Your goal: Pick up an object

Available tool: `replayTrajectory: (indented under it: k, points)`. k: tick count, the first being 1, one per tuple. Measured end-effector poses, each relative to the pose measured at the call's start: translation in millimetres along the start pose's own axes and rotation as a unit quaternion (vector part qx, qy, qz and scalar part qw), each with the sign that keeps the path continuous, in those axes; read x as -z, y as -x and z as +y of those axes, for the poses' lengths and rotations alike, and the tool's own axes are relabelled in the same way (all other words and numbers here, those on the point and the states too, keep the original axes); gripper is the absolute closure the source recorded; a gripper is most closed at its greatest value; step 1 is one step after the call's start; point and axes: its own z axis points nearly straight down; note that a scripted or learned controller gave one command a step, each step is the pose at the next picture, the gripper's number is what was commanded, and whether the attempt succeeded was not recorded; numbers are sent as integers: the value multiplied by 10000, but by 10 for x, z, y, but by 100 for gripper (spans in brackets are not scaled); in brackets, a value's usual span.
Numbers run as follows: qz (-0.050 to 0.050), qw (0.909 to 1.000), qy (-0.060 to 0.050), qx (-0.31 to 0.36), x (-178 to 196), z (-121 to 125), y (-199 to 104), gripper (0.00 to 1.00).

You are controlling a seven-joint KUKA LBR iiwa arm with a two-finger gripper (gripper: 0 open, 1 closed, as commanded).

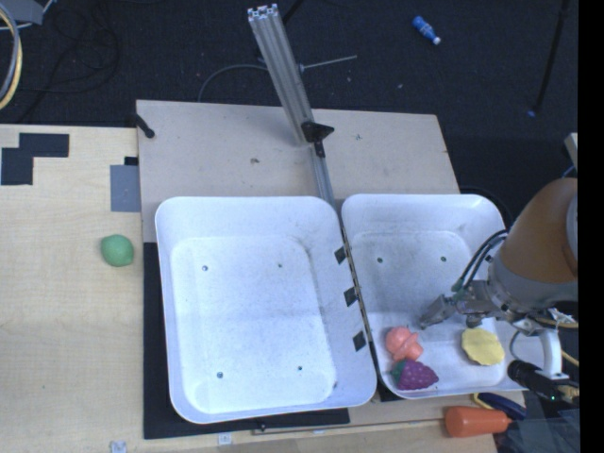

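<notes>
White plastic makes up both shallow bins, and the right bin [415,225] holds what we care about. Along its near edge we see three small things: an orange-pink toy [404,343], a purple bunch of grapes [415,376] touching it just below, and a yellow piece [483,346] lying apart to the right. The left bin [189,225] shows us only its bare floor.

The arm [543,243] comes in from the right, and its gripper [444,311] hangs over the right bin's lower half. We see dark fingers pointing left and slightly down, but whether they stand spread or pressed together we cannot tell (they blur into the wrist hardware). Nothing shows between them, so we judge that no object is held yet.

The relation that matters: the orange-pink toy lies down and to the left of the fingertips, near them, while the yellow piece sits just beside and below the wrist, on the right. We judge the toy the likelier target, since the fingers point towards it. It looks roughly round, with no clear long axis, so the approach angle should matter little; the grapes touching it could get in the way of a clean closure.

Off the bins, a green ball [118,250] rests on the wooden bench to the left, and an orange object [477,421] lies below the right bin.
</notes>
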Motion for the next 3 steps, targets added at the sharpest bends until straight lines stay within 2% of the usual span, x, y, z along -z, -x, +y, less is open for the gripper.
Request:
replayTrajectory:
  k: [1,3]
  points:
    - [-7,10000,22,-14,125,9,16,100]
    - [-14,10000,50,-5,1247,48,-34,100]
